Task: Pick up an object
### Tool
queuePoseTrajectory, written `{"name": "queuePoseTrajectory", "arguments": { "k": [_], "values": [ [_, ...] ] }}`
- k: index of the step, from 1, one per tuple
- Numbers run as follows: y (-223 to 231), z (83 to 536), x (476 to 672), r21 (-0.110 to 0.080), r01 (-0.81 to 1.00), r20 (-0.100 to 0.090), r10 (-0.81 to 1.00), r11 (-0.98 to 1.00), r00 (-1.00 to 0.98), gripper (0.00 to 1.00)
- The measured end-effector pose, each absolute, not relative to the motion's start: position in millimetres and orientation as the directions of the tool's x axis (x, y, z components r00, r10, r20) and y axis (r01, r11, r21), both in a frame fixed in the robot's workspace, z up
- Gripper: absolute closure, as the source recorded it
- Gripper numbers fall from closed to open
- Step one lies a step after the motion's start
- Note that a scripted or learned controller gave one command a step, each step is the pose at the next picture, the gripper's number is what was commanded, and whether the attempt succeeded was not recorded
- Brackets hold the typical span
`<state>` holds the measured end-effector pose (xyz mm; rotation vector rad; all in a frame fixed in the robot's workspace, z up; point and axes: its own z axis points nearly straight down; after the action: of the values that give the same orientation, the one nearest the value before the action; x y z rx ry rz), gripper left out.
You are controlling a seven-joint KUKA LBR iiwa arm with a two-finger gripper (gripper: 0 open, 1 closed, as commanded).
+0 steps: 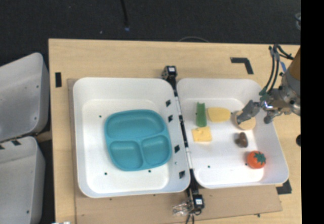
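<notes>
A pale wooden worktop [126,58] fills the middle of the frame and carries two white bins side by side. The left bin [88,167] holds a teal tray [136,138] with three compartments, lying flat near its centre. The right bin [223,175] holds the small things: a green piece [201,115] standing lengthwise at the upper left of the bin, a pale yellow piece [218,114] just beside it to the right, a yellow block [202,134] just below the green piece, a dark brown lump [241,140] right of centre, and a red tomato [256,160] with a green top at the lower right. A tan round piece [245,123] lies right of the pale yellow piece, partly covered by the pincer. The arm [289,84] comes in from the right edge of the frame, with cables running up along it, and its pincer [248,113] hangs over the upper right part of the right bin, directly above the tan piece. Whether the pincer is spread or pressed together cannot be told from here, and nothing can be seen held in it. At the left edge of the frame stand two grey panels [20,96], off the worktop.
</notes>
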<state>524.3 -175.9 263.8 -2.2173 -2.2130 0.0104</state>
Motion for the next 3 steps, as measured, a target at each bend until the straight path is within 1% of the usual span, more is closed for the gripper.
{"name": "queuePoseTrajectory", "arguments": {
  "k": [1,2,3],
  "values": [
    [-176,270,526.5,0.001,1.0,-0.001,1.0,0.001,-0.001,0.0],
    [-177,224,518.5,-0.002,1.0,-0.001,1.0,-0.001,0.001,0.0],
    [-184,164,519.9,-0.004,1.0,-0.001,1.0,-0.002,0.002,0.0]
  ]
}}
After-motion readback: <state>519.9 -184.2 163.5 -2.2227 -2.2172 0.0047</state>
